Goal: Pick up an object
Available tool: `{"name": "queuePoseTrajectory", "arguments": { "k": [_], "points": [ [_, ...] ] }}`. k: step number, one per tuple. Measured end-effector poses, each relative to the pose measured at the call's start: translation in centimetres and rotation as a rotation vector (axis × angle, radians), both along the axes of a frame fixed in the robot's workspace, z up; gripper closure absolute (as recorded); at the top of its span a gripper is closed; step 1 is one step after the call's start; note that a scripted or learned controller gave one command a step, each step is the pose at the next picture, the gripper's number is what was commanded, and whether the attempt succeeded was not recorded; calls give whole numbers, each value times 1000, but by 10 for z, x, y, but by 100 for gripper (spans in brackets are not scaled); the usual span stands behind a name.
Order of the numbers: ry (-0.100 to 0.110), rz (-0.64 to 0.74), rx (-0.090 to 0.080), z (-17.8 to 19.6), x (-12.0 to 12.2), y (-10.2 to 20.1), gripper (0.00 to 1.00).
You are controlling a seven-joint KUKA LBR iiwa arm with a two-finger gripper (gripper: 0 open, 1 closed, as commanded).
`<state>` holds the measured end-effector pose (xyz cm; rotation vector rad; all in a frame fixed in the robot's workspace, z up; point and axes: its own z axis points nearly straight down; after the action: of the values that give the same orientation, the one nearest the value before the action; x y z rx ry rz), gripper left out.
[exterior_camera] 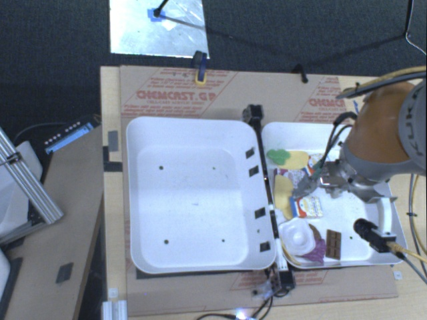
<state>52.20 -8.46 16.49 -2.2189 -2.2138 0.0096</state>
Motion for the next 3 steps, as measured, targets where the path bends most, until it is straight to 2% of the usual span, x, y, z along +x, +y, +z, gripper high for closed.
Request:
{"name": "queuePoseTrajectory", "arguments": {
  "k": [1,2,3],
  "points": [
    [-5,-2,0,-83,-37,-30,0],
    [-15,4,-1,-69,-33,-28,100],
    [-18,11,0,-42,29,2,100]
  ]
}}
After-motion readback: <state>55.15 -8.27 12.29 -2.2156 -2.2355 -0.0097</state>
